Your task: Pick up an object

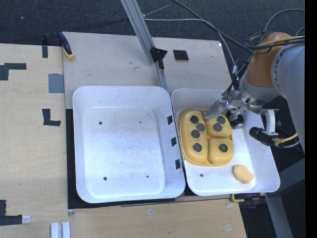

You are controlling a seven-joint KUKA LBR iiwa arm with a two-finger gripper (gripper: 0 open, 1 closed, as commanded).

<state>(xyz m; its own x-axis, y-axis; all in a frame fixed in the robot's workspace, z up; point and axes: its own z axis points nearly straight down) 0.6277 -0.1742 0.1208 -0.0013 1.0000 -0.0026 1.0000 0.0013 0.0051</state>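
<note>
Bench's right bin (257, 182) holds yellow tray (205, 138), yellow lump (242, 173).

No legible text — no labels

Yellow studded block (205, 137) and small, perhaps foam, lump (242, 173) lie in right bin (262, 182).

Two white bins (124, 95); a yellow block (205, 137) dotted with grey studs; pale yellow lump (242, 174) at five o'clock.
</note>
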